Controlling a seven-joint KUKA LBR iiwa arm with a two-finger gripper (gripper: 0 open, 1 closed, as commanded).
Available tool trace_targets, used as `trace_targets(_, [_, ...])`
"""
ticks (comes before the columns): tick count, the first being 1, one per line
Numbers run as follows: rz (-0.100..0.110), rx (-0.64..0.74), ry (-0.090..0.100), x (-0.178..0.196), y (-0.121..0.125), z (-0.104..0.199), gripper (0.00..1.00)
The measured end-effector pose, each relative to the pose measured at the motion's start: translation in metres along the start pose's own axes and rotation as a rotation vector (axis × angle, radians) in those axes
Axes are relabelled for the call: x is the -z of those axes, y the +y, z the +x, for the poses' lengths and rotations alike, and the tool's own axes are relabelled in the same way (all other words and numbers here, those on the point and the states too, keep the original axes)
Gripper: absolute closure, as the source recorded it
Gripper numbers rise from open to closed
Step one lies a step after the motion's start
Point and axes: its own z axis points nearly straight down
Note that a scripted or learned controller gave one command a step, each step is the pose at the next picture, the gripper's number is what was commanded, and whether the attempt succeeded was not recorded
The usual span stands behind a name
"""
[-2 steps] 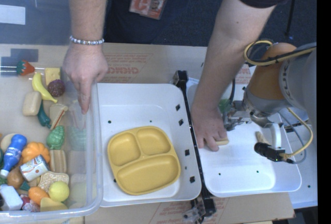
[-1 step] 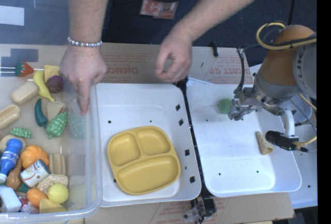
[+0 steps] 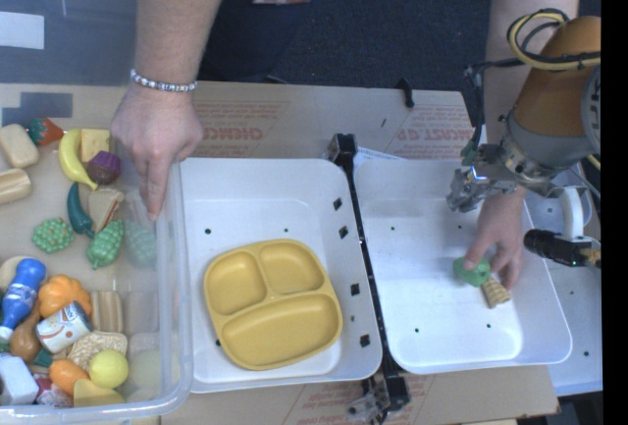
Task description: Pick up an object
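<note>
Yellow tray (image 3: 273,303): one, left bin (image 3: 263,185). Two toys, right bin (image 3: 422,217). Gripper (image 3: 469,189) fingers: can't tell.

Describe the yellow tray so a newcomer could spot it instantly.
Start at the two white bins side by side and take the left bin. Lying flat on its floor toward the near edge is the yellow tray, a rounded plate split into three compartments. Nothing else in either bin is as large or as yellow.

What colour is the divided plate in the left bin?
Yellow, seen in the camera view: the divided plate.
</note>
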Motion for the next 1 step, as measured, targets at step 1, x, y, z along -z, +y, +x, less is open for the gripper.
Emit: trace_targets(1, [0.006, 0.002, 0.003, 0.012, -0.0046, 0.053, 1.0])
